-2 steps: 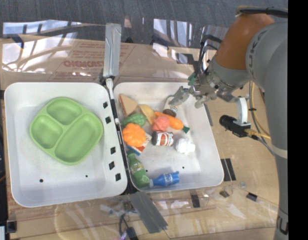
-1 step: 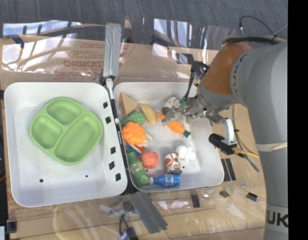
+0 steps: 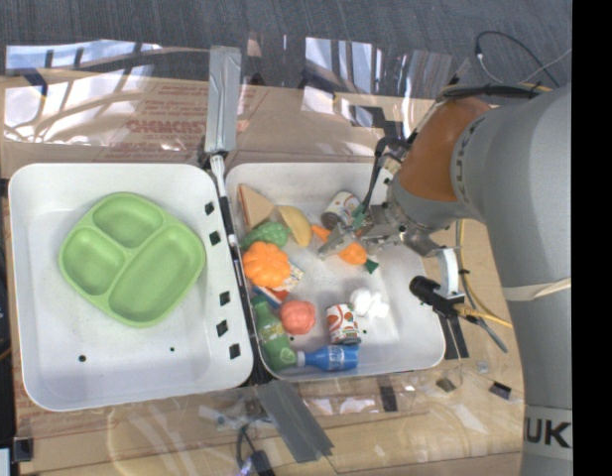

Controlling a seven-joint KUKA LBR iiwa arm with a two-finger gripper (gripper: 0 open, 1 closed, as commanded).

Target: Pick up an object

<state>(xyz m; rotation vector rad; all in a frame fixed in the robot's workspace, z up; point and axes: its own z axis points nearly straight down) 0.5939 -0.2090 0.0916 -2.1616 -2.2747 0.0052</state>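
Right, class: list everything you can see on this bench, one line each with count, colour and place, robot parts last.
Bins: two, white, side by side.
Divided plate: one, green, left bin.
Pumpkin toy: one, orange, right bin, left side.
Ball: one, pinkish red, right bin.
Bottle: one, blue, lying at right bin's near edge.
Small can: one, red and white, right bin.
Arm: one, grey, orange band, from right.
End effector: one, over right bin.

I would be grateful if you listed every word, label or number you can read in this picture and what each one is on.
"UK": white letters, cut off by the frame edge, on the grey arm.
Red print on the cardboard behind the bins: too faint to read.
Labels on the two small cans and the blue bottle: too small to read.
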